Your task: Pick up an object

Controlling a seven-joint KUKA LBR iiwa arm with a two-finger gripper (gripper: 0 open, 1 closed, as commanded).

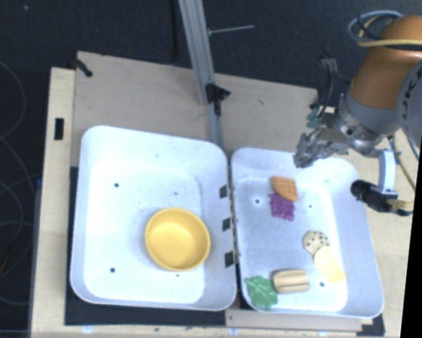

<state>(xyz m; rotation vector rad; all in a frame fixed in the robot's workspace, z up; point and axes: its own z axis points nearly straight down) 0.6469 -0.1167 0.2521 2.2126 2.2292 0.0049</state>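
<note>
Hovering over the far edge of the right bin [369, 243], the tool [307, 154] looked set to descend, its grip impossible to tell and nothing seen held. The nearest thing was an orange piece [284, 187] touching a purple one [282, 207], so the next move called for a short reach inward and down. Counted: two bins, one yellow bowl [177, 238] in the left bin [102, 190], six small items in the right.

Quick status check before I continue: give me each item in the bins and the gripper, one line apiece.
gripper: above the right bin's far edge, nothing seen held
yellow bowl: upright, left bin
orange piece: lying, touching purple piece
spotted cookie: beside pale yellow piece
tan roll: lying beside green piece
</note>
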